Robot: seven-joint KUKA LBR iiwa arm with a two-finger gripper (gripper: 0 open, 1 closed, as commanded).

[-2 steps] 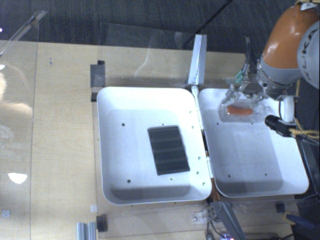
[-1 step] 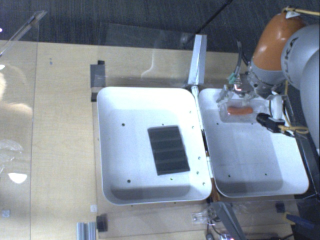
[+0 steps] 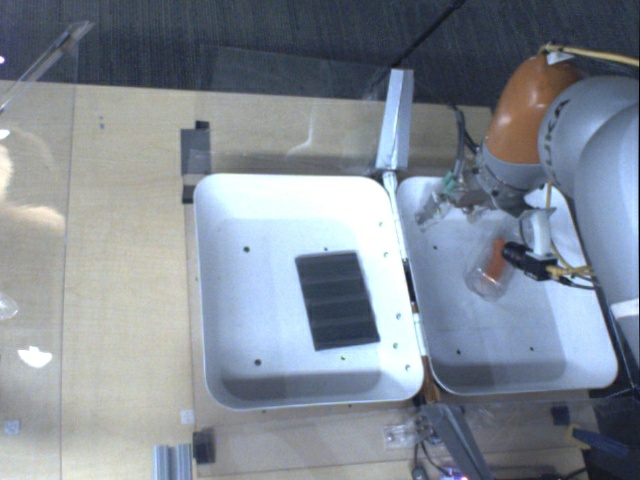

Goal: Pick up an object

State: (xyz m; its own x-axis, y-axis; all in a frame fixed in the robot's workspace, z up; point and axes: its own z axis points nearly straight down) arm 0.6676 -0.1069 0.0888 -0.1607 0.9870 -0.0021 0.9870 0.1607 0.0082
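Note:
A dark ribbed rectangular pad (image 3: 338, 300) lies flat in the middle of the left bin (image 3: 230, 268). In the right bin (image 3: 560, 358) a small clear plastic piece with an orange-brown tint (image 3: 489, 274) rests near the middle. My gripper (image 3: 442, 202) hangs low over the far left corner of the right bin, below the arm's orange band (image 3: 525, 108). It is to the upper left of the clear piece and apart from it. I see nothing held in it.
A metal post (image 3: 395, 128) rises behind the seam between the two bins. The grey arm (image 3: 600, 158) covers the right bin's far right part. A black plug with a yellow cable (image 3: 530, 260) hangs next to the clear piece.

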